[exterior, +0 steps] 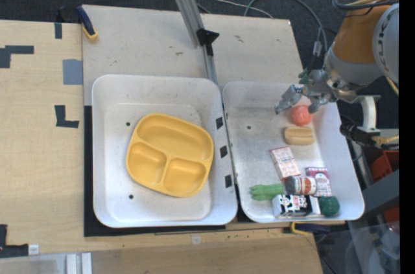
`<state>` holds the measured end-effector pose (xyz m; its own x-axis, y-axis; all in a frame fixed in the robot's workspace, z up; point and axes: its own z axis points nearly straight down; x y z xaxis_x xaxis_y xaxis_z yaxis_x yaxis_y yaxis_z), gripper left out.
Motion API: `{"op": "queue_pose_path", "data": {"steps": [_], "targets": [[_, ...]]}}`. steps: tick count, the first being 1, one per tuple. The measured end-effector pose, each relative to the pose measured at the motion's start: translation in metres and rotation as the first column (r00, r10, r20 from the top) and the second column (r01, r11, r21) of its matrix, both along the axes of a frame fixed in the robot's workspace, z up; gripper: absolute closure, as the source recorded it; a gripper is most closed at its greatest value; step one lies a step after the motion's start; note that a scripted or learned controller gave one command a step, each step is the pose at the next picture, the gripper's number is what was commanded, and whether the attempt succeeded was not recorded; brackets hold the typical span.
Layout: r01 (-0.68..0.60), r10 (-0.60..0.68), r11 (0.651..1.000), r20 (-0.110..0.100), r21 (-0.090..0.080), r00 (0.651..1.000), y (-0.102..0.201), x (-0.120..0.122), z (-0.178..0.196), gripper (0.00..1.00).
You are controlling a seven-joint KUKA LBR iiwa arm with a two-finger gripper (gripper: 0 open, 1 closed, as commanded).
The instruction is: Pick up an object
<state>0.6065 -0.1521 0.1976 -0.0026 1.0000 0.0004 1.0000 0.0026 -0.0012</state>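
Hovering gripper (302, 103), fingers spread wide, just above a smooth round red ball (300, 115).

Two white bins on the bench: the left bin (104, 137) carries one yellow divided tray (170, 154). The right bin (249, 149), beside that tray, carries one red ball (301, 115), one tan bun-shaped piece (299, 135), two small packets (285, 162) (320, 177), one can (299, 185), one green toy (267, 191), one black-and-white carton (294, 204) and one dark green ball (329, 205).
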Motion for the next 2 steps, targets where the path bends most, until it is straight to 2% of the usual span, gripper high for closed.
{"op": "queue_pose_path", "data": {"steps": [1, 2], "targets": [[0.000, 0.000, 1.000, 0.000, 0.000, 1.000, 0.000, 0.000, 0.000, 0.00], [0.000, 0.000, 1.000, -0.006, 0.000, 1.000, 0.003, 0.001, -0.065, 0.00]]}}
